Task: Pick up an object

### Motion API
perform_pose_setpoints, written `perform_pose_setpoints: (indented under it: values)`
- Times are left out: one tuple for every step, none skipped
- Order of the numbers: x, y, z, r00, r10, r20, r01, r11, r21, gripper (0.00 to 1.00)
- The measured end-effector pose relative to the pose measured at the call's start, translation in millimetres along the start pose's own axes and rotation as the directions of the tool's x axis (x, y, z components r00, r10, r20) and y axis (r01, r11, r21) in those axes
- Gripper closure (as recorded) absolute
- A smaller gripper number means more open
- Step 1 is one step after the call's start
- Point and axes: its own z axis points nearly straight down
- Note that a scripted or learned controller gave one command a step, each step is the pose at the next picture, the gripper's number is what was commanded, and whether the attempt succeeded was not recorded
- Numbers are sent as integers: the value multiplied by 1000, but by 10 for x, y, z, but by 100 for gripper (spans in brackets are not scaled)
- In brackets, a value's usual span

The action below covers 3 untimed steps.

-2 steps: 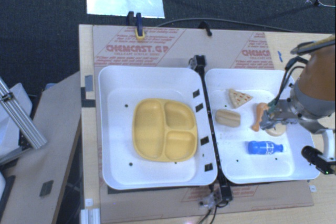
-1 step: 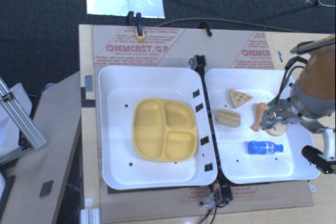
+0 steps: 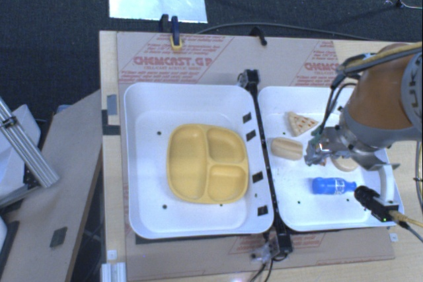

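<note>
In the right bin [image 3: 291, 214] lie a tan bread roll [image 3: 287, 148], a waffle-patterned triangular slice [image 3: 301, 123] and a small blue bottle [image 3: 332, 186]. A pale round thing [image 3: 344, 164] peeks out from under the wrist. My gripper [image 3: 314, 154] hangs low over the bin, just right of the bread roll and above the blue bottle. Nothing shows between its tips.
The left bin [image 3: 149, 109] holds a yellow divided plate [image 3: 207, 162]. A black divider [image 3: 260, 148] with clips runs between the two bins. The arm's orange band [image 3: 380, 99] covers the right bin's far right part.
</note>
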Motion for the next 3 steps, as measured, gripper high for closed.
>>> perform_pose_setpoints:
  values:
    - [489, 59, -149, 1000, -1, 0, 1, 1000, -2, 100]
    - [1013, -41, -236, 1000, -1, -1, 1, 1000, -1, 100]
    - [1546, -117, -286, 1000, -1, -1, 1, 1000, 0, 100]
